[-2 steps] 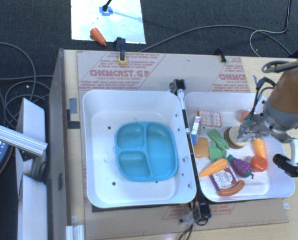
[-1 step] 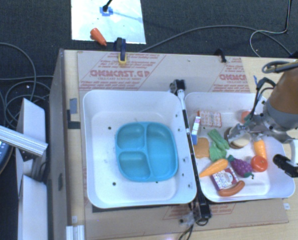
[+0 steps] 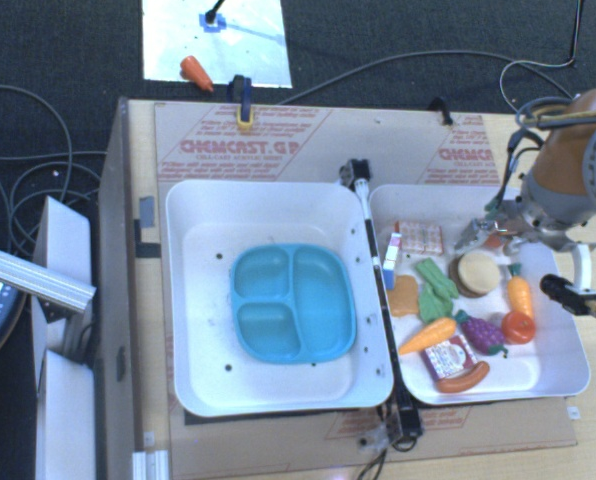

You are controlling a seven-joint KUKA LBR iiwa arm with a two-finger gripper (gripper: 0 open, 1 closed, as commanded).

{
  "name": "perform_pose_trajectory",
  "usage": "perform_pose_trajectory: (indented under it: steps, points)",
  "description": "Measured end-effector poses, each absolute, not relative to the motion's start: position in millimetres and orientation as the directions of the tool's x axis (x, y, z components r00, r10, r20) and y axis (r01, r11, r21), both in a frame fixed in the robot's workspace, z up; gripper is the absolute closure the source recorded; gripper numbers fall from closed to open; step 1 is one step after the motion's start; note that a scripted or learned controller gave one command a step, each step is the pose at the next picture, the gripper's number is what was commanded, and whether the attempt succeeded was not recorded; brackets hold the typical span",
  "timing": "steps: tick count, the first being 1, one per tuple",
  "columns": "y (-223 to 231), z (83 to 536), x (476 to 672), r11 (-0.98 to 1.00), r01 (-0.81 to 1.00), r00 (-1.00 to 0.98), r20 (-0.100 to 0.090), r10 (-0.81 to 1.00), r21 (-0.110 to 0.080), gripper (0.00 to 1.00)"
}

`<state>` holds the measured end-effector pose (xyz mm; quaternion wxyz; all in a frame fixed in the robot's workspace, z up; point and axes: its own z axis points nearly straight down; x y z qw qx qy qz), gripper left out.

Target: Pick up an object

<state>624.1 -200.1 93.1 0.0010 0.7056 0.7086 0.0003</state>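
Observation:
The right bin [image 3: 568, 363] holds several toy foods. A round tan and white bun [image 3: 478, 273] lies near its middle, with a green leafy piece [image 3: 438, 283] to its left. In front of them lie a long carrot [image 3: 427, 335], purple grapes [image 3: 483, 332], a red tomato [image 3: 518, 327] and a small orange carrot [image 3: 519, 295]. A sausage [image 3: 463, 376] and a red packet [image 3: 446, 356] sit near the front wall. My gripper [image 3: 492, 238] hangs just behind the bun at the bin's back right, fingers spread open with nothing between them.
The left bin [image 3: 193, 368] holds a blue divided plate [image 3: 296, 303]. A pink wafer [image 3: 421, 238], a toast slice [image 3: 404, 296] and a small tube [image 3: 391, 248] lie at the right bin's left side. Cables run behind the bench near the arm [image 3: 568, 163].

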Motion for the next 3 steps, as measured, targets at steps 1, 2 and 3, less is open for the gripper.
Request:
perform_pose_trajectory:
  steps: [1,2,3]
  points:
    - [-143,85,579.4,0.004,1.0,-0.004,0.0,1.0,0.001,0.0]
    - [-144,96,580.5,0.005,1.0,-0.005,-0.001,1.0,0.005,1.0]
    - [-64,185,551.4,0.005,1.0,-0.005,0.001,1.0,0.004,1.0]
